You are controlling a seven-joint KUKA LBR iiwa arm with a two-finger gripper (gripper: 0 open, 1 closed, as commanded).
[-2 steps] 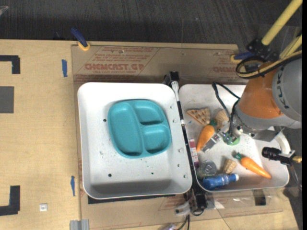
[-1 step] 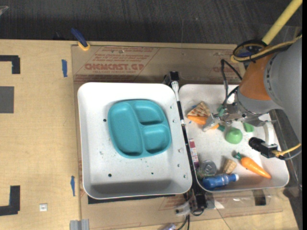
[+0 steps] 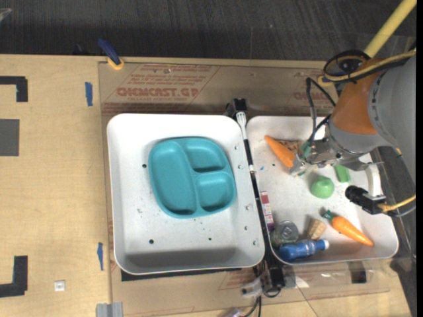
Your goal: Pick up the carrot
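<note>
Along the near edge of the right bin (image 3: pixel 291 197) lies a blue tube (image 3: pixel 303 248), pointing left to right, with a round grey object (image 3: pixel 285 232) just beyond its left end and a small tan, cork-like piece (image 3: pixel 316 228) beside that. To their right, in the bin's near right corner, lies the carrot (image 3: pixel 350 229), flat on the white floor, its green top toward the left and its orange tip toward the near right; nothing touches it, and it is well apart from the gripper. Farther in, near the middle of the bin, sits a green ball (image 3: pixel 322 188), and a smaller green piece (image 3: pixel 342 173) lies just beyond it to the right. Beyond the ball, the gripper (image 3: pixel 305 158) hangs low over the far half of the bin, under the grey arm (image 3: pixel 357 111) with its orange band. Whether the gripper is spread or pressed together cannot be told from this angle. Just to its left lies an orange cone (image 3: pixel 281 150), its narrow end toward the far left and its wider end close against the gripper; contact cannot be made out. To the left, the left bin (image 3: pixel 132 177) holds a teal divided plate (image 3: pixel 192 176) near its centre. Beyond both bins, a brown cardboard sheet (image 3: pixel 165 84) with red print lies on the bench (image 3: pixel 46 177).
</note>
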